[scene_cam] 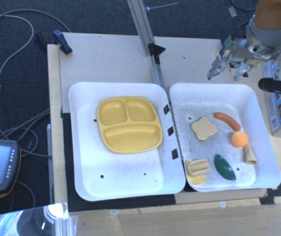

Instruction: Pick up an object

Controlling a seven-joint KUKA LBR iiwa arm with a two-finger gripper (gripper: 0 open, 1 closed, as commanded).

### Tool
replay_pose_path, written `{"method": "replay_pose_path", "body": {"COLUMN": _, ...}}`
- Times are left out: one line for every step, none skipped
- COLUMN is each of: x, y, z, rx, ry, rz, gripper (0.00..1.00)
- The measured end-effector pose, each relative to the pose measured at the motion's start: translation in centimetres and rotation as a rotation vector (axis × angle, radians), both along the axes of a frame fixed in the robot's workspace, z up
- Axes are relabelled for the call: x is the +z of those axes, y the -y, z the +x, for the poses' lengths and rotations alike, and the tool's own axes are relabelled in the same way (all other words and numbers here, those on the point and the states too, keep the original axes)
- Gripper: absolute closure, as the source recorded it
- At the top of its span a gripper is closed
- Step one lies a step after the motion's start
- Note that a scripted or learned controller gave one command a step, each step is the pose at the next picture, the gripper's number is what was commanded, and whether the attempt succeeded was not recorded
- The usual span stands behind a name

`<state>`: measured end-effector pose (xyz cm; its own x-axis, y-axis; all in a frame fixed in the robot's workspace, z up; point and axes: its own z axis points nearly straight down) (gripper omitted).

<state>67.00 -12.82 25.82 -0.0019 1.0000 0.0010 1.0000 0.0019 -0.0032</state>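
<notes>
Right bin [258, 102] holds the sausage [227, 121], below the raised, open hand [228, 73].

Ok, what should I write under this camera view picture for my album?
Robot gripper hangs above the right bin of toy food, its fingers apart and holding nothing; a yellow tray waits in the left bin.

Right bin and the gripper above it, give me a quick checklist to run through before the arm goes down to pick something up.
1. Gripper carrying nothing: ok, nothing between its fingers.
2. Fingers spread for a grasp: ok, they look parted.
3. Gripper over the right bin: not ok, it hangs above the bench beyond the bin's far rim.
4. Targets in view: ok, the sausage, orange ball and bread slice lie uncovered.
5. Room around a target: ok for the bread slice, which lies apart; not ok for the ball, close beside the sausage.
</notes>
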Motion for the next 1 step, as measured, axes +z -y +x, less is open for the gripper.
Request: {"method": "replay_pose_path", "body": {"x": 0.0, "y": 0.02, "z": 0.0, "rx": 0.0, "ry": 0.0, "rz": -0.001, "gripper": 0.0}}
